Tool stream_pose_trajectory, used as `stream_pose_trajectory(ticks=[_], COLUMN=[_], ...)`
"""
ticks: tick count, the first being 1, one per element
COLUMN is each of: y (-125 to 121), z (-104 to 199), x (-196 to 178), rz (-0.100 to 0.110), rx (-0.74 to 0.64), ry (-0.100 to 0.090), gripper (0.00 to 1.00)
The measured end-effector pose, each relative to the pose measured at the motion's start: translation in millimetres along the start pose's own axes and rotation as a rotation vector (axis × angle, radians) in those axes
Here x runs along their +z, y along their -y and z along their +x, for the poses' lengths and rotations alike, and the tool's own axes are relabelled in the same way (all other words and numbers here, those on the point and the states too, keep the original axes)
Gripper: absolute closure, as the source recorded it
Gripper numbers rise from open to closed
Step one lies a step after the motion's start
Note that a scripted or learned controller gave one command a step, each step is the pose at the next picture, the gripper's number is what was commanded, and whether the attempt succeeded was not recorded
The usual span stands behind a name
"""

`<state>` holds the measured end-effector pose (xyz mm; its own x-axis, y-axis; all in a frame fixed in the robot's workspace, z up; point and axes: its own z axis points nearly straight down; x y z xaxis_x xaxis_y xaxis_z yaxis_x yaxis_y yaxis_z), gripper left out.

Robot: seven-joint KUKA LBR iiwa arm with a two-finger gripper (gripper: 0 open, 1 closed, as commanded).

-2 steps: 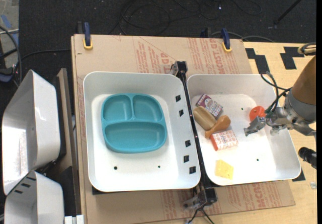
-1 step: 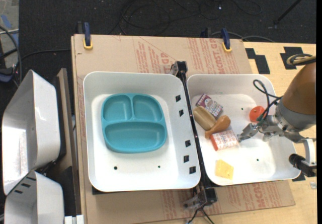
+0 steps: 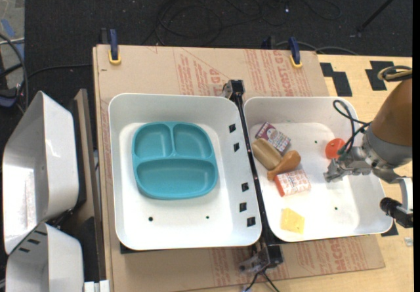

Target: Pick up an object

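white plastic bins side by side on a cardboard-covered bench. left bin has a teal divided plate lying flat, nothing on it. right bin has the loose stuff: purple-and-white packet near the top left, tan bun-like piece just below it, touching a brown drumstick-like piece, red-and-white box just under that, yellow wedge near the front edge, apart from the rest. small orange-red object sits toward the right side. gripper is low over the bin floor just below the orange-red object, beside it, nothing seen between the fingers; cannot tell if they're apart or together. arm enters from the right.
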<state>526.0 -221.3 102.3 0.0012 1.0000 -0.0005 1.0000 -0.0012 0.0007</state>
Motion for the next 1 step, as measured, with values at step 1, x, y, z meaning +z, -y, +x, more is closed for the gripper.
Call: stream_pose_trajectory(ticks=[1], y=[-1.9], z=[2.3], x=[-42.3], rz=[-0.003], rx=[-0.004], ry=[0.001], gripper=[1.00])
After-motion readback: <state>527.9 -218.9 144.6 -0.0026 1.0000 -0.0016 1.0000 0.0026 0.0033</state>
